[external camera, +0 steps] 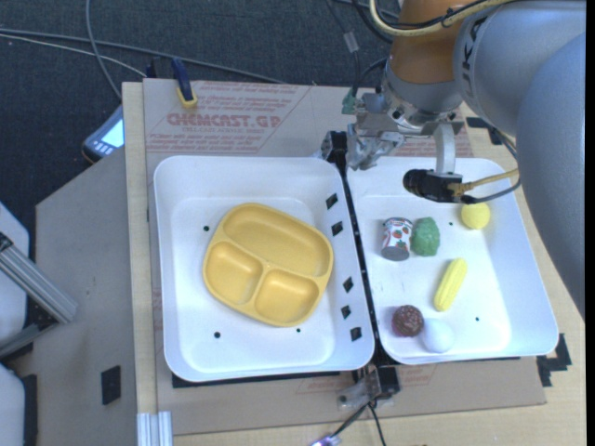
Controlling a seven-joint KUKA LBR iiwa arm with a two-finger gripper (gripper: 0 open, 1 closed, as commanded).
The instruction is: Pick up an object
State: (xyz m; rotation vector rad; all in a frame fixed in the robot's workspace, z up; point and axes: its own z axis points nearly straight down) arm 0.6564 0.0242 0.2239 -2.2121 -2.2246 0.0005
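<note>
Gripper (364, 147) parked over the divider at back of right bin (521, 333), can't tell its state tbh. Holding nothing visible. Can (397, 239), broccoli (427, 236), lemon (476, 216), corn (451, 283) etc. lying in right bin. Could clip the rim coming down, or nudge can+broccoli since touching.

The grey arm (535, 72) reached in from the right, its broad link filling the upper right corner. The orange band (437, 12) sat just above the wrist, which pointed downward. The gripper (358, 151) hung over the far edge of the right bin, near that bin's far left corner.
</note>
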